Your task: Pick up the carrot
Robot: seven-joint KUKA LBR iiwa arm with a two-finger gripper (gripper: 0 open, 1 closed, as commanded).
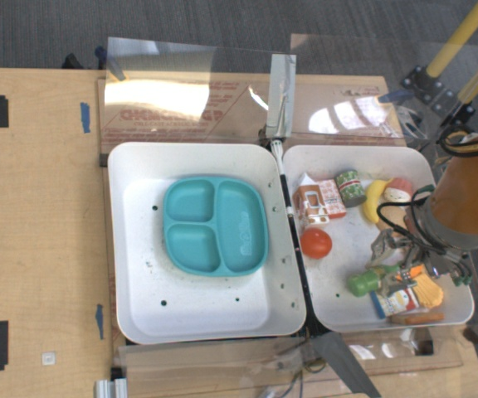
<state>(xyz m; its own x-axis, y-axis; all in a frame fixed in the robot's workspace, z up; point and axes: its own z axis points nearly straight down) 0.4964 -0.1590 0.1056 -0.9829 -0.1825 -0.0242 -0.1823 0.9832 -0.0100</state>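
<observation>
A: How far along is the pick?

B: Not done, by my reading. The carrot (419,317) lies flat at the front edge of the right bin (338,309), a thin orange strip under the yellow pack (426,291). Nothing lifts it.

A: And the hand?

B: The hand (398,255) hangs low over the right part of that bin, amid the clutter beside the green bottle (362,283) and just behind the pack. It is near the carrot but apart from it, as far as I can see.

A: Open or closed?

B: I cannot tell; cables and the wrist blur the tip. I see nothing clamped in it.

A: So what is left?

B: Nearly all: reach the carrot, close on it, raise it. The left bin (139,305) holds just a teal tray (216,225), well apart from this.
</observation>
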